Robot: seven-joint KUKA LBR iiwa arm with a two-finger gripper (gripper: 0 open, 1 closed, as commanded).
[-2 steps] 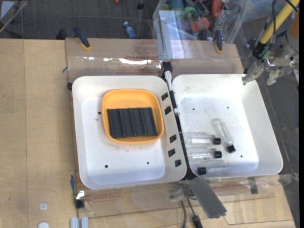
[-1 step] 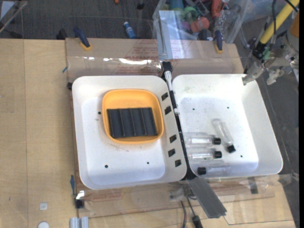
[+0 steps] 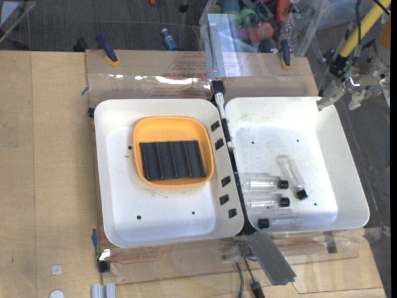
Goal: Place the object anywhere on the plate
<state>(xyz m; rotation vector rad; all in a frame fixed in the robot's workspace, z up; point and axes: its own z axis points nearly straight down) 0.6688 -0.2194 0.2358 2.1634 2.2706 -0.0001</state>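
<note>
A black ridged block (image 3: 172,160) lies on the orange plate (image 3: 144,135); four clear tubes (image 3: 265,182) lie in the right bin (image 3: 322,135).

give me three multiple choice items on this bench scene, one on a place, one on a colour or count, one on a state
1. Where do the clear tubes lie?
A. in the right bin
B. on the orange plate
C. on the wooden bench

2. What colour is the plate?
A. blue
B. orange
C. green

3. What already rests on the plate?
A. a dark ribbed block
B. a clear tube
C. a red ball

Answers:
1. A, the tubes with black caps lie near the front of the right bin.
2. B, its rim is orange against the white left bin.
3. A, the dark ribbed block lies flat inside the plate.
</note>
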